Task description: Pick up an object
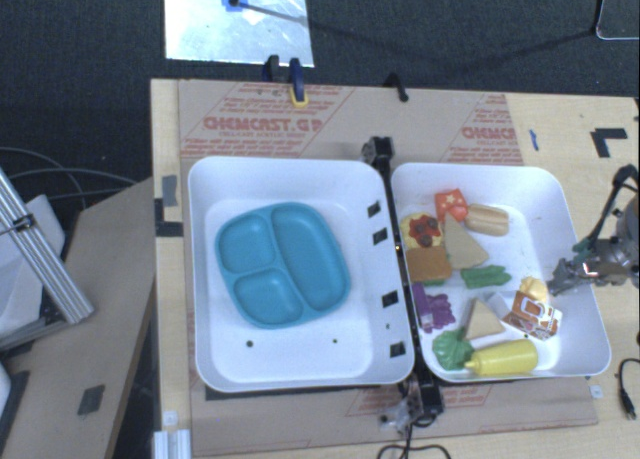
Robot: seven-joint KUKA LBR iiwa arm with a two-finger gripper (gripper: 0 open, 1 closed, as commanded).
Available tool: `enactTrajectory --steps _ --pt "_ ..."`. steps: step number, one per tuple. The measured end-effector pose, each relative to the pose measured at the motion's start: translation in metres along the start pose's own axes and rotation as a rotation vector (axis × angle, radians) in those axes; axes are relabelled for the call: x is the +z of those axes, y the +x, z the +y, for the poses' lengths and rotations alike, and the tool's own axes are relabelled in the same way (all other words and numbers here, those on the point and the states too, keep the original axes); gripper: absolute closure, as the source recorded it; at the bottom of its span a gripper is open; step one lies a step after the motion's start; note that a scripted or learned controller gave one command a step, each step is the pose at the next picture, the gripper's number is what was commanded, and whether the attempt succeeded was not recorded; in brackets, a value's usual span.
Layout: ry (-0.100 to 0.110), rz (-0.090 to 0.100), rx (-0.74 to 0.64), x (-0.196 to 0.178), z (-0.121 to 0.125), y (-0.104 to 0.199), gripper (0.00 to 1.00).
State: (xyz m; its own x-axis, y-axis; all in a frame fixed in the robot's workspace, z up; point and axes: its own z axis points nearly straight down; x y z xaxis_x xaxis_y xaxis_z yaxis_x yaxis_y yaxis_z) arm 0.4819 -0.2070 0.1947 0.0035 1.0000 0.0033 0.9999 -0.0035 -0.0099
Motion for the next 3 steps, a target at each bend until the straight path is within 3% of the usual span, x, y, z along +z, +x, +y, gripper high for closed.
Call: enactTrajectory --steps 1,2,3 --pt "-0.016 0.000 -0.016 -0.040 0.023 0.089 1.00" --pt "-0.010 -0.001 -0.011 -0.027 0.004 0.134 1.00" --pt "-0.013 -0.010 0.005 0.009 0.020 0.002 1.00"
